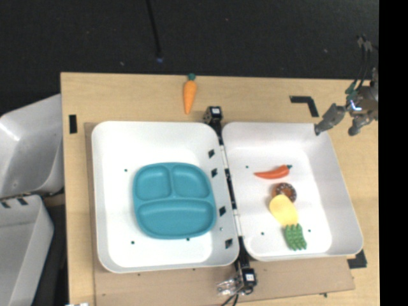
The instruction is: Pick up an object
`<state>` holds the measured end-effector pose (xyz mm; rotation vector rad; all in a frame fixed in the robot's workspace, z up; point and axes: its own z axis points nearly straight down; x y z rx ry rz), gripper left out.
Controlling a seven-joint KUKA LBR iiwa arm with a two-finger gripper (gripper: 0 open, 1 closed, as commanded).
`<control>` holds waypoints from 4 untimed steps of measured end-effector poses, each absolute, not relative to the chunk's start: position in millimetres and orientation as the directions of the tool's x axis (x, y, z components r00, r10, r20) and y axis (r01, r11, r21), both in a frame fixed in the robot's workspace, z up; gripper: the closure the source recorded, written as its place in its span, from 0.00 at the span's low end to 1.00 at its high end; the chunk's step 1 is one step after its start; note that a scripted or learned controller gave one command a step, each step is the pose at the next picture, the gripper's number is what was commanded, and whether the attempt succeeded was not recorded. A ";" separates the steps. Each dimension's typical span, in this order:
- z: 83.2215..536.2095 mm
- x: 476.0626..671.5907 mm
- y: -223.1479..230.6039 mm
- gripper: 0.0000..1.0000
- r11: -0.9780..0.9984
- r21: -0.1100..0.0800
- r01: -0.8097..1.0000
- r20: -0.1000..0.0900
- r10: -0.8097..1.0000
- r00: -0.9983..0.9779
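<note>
The right bin (331, 171) holds a red chili pepper (273, 171), a brown round piece (284, 189), a yellow piece (284, 210) and a green knobbly piece (294, 237), lined up from the middle toward the front. My gripper (341, 122) hovers over the bin's far right corner, well away from all of them. Its two fingers are spread open and nothing is between them.
A blue divided plate (173, 200) lies in the left bin (108, 171). An orange carrot (189, 95) rests on the wooden bench behind the bins. Black clips (213, 114) sit along the seam between the bins. A white object (25, 145) stands at the far left.
</note>
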<state>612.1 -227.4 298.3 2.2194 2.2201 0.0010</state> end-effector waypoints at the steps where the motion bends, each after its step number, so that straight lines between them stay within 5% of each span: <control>1: 236.1 615.9 -227.4 0.00 0.000 -0.003 1.000 -0.001 1.000 0.000; 3: 132.5 627.0 -219.8 0.00 0.005 -0.002 1.000 -0.001 1.000 -0.005; 4: 147.4 627.9 -220.9 1.00 0.006 0.004 1.000 -0.003 1.000 -0.006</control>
